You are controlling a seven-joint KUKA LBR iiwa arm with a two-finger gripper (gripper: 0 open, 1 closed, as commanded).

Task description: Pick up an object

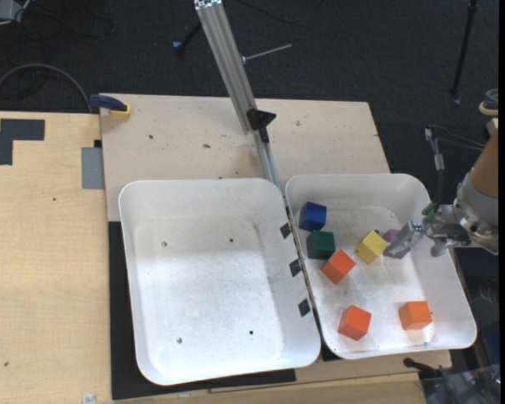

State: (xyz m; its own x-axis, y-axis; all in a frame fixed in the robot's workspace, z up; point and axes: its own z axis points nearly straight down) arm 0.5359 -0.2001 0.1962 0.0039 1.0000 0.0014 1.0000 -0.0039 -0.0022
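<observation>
Smooth white plastic, the left bin (210, 284) lies nearest. In the right bin (442, 310) hard matte cubes rest loose: blue cube (313, 215), green cube (321, 244), three orange cubes (338, 266), yellow cube (372, 247). Nothing seems lifted yet. The hand (404, 241) hovers just beside the yellow cube; whether it grips anything I cannot tell.

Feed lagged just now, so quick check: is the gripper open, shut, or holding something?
Gripper: cannot be told. It is low in the right bin, right beside the yellow cube, with no cube visibly between its fingers.
</observation>
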